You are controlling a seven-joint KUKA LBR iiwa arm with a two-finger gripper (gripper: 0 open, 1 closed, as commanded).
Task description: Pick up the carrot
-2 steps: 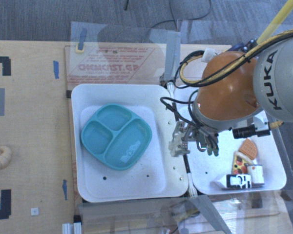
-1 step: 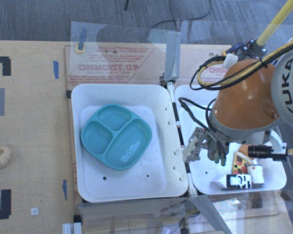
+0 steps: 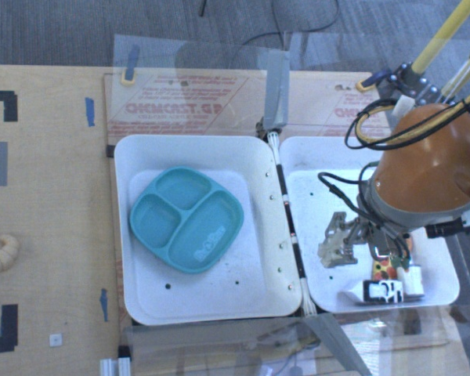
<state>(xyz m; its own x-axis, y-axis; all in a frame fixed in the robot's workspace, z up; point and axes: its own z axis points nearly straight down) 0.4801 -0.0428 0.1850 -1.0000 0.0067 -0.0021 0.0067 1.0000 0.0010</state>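
My gripper (image 3: pixel 338 244) hangs low over the middle of the right bin (image 3: pixel 313 284), with the grey and orange arm above it at the right. Just right of the gripper, a small orange thing with a green end, which looks like the carrot (image 3: pixel 385 268), lies near the bin's front right, partly hidden by the wrist. The gripper sits beside it, not over it, and I see nothing held in it.
A teal divided plate (image 3: pixel 188 218) lies in the left bin (image 3: pixel 254 163). A pale curved object (image 3: pixel 1 254) rests on the wooden bench far left, outside the bins. Yellow cables (image 3: pixel 392 120) loop over the right bin's back edge.
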